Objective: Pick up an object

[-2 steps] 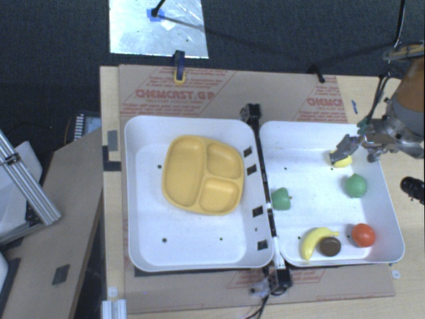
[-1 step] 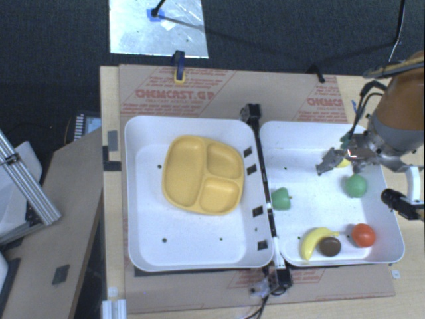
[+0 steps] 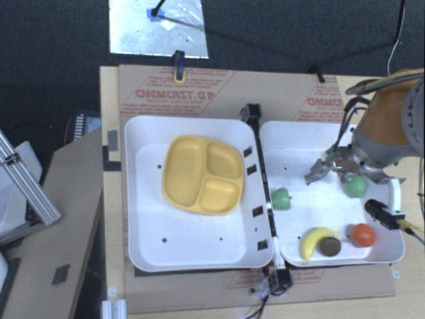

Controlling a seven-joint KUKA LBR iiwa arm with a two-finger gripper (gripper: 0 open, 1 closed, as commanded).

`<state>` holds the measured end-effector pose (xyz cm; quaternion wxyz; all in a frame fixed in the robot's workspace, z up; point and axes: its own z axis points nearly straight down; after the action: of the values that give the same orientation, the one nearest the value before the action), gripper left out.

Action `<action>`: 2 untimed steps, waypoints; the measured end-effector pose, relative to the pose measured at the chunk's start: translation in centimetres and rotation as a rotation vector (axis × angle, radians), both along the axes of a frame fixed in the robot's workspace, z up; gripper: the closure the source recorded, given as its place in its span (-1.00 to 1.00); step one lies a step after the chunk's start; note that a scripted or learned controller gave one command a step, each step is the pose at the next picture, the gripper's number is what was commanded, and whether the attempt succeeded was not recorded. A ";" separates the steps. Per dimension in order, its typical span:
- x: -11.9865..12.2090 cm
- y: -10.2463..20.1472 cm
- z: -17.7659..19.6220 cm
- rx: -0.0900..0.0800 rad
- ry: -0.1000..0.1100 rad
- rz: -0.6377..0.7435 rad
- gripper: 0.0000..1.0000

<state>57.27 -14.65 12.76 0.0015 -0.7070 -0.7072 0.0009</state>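
My gripper is low over the right bin, near its upper right part. A green ball lies just below and to the right of it, partly covered by the wrist. Whether they touch is unclear. A green fruit sits by the bin's left wall. Along the bin's near edge lie a yellow banana, a brown round piece touching the banana, and a red tomato.
The left bin holds a yellow divided plate at its middle. A black divider runs between the two bins. The arm comes in over the right bin's far right corner.
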 end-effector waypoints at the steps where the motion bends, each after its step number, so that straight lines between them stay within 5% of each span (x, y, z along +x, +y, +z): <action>1: 0.0 0.1 -4.6 0.000 0.000 0.000 -1.00; 2: 0.1 0.0 -3.2 -0.002 -0.006 -0.001 1.00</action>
<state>57.41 -14.68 9.51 -0.0013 -0.7073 -0.7069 -0.0005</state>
